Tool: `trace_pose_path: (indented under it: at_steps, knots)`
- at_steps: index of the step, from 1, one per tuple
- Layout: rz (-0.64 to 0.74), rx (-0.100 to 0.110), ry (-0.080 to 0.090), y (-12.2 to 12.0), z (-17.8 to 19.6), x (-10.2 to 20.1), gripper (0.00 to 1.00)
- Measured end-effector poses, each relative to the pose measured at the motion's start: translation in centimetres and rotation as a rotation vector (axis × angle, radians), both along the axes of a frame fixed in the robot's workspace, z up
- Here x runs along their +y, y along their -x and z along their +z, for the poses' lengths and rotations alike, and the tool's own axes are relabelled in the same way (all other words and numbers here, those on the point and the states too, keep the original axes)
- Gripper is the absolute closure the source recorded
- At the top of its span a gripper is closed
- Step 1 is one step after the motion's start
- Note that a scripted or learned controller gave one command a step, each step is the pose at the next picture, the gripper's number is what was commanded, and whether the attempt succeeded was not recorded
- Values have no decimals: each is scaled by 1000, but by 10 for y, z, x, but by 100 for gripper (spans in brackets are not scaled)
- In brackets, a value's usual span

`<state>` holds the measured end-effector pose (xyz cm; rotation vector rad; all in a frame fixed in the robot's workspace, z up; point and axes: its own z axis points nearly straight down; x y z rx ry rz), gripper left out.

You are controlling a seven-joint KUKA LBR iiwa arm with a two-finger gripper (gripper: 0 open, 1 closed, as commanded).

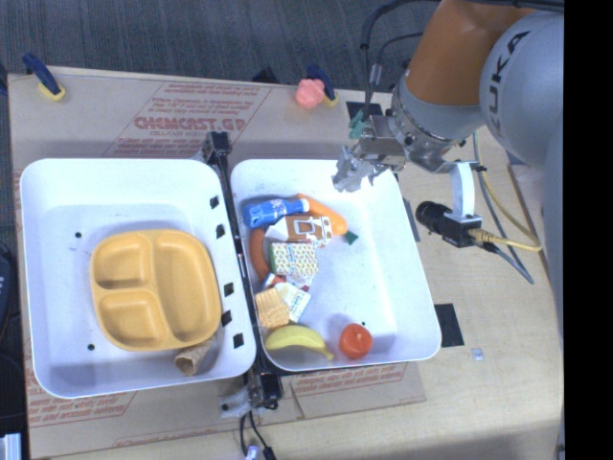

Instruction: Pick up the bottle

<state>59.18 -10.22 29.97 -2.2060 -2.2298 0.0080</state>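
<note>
two white bins (38,257) side by side on tan cardboard (115,103) printed with red lettering, upper left of the frame. mustard-yellow divided plate (153,286) in the left bin, with a beige cone-like piece (195,358) just below it. in the right bin: blue bottle (273,210) with an orange end, yellow banana (295,339), red tomato (355,340), green-and-white patterned carton (293,260), brown-and-white box (308,229). pink clamp (310,93) at top centre, blue-and-yellow clamp (43,77) upper left. grey arm (536,75) with orange band, upper right. silver gripper (359,172). dark grey carpet along the top.
</note>
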Motion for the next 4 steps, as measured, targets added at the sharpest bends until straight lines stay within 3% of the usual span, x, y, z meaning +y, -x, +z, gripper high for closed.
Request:
trace_pose_path:
  at_steps: [1, 2, 3, 4]
  knots:
    - [-100, 0, 0, 29, -108, 84, 100]
    - [52, -1, -1, 85, -109, 178, 100]
    - [214, -1, -2, 116, -97, 151, 100]
    - [374, -4, -1, 116, -82, 178, 100]
